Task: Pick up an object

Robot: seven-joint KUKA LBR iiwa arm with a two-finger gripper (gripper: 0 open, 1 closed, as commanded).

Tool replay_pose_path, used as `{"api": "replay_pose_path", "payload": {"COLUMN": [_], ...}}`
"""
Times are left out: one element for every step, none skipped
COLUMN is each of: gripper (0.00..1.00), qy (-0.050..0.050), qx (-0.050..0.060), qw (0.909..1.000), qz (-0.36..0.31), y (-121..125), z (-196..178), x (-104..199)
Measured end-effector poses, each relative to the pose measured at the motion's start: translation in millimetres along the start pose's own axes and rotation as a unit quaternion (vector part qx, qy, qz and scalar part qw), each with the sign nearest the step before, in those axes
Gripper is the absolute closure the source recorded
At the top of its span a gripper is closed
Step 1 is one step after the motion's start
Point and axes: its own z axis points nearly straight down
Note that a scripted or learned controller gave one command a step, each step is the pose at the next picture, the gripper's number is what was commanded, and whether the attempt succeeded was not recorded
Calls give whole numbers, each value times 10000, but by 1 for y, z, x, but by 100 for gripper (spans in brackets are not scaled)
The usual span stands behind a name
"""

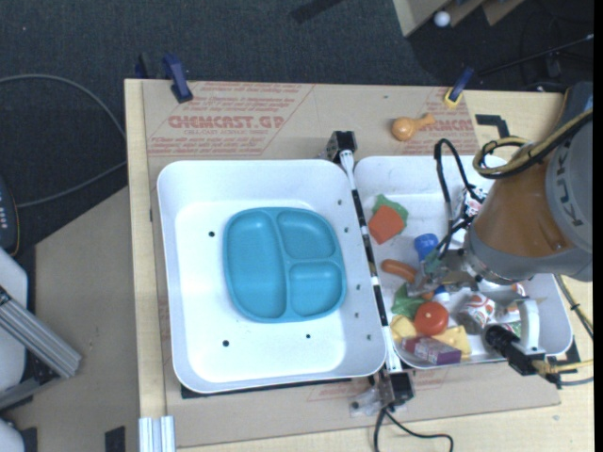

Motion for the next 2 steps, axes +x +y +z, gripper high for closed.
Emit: {"api": "replay_pose_path", "payload": {"gripper": [100, 100], "qy": [7, 9], "qx": [17, 11], "qw": [10000, 10000], "qz": [-17, -18], "y": [51, 91], "z": [-89, -156], "x": [61, 113]}}
